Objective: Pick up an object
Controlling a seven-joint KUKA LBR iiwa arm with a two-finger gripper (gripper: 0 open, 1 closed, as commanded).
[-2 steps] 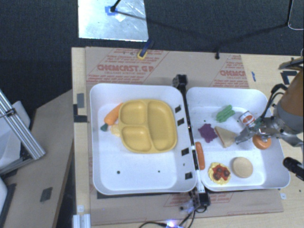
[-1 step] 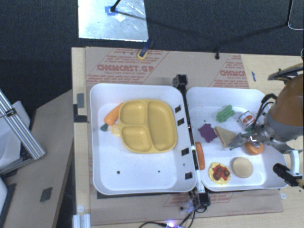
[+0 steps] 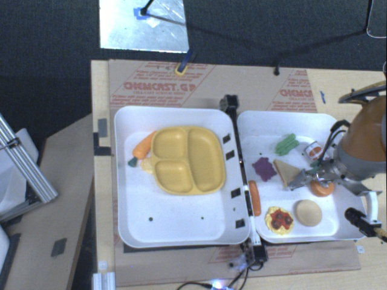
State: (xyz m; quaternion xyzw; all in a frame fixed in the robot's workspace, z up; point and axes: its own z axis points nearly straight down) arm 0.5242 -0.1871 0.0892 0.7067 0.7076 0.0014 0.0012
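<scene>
Gripper (image 3: 300, 180) low in right bin (image 3: 254, 125), touching tan wedge (image 3: 285, 171); grip state unclear; orange piece (image 3: 322, 189) just beside.

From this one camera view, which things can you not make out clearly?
- Orange round toy, right white bin: partly covered by the gripper.
- Gripper: too small and blurred to tell the jaws' state.
- Small red-and-white object: too small to identify.
- Grey arm with orange band: cut by the right edge.

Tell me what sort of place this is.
Probably a robot lab test bench rather than a kitchen: two white bins sit side by side on cardboard, toy food such as a carrot lies in them, and a robot arm reaches in.
</scene>
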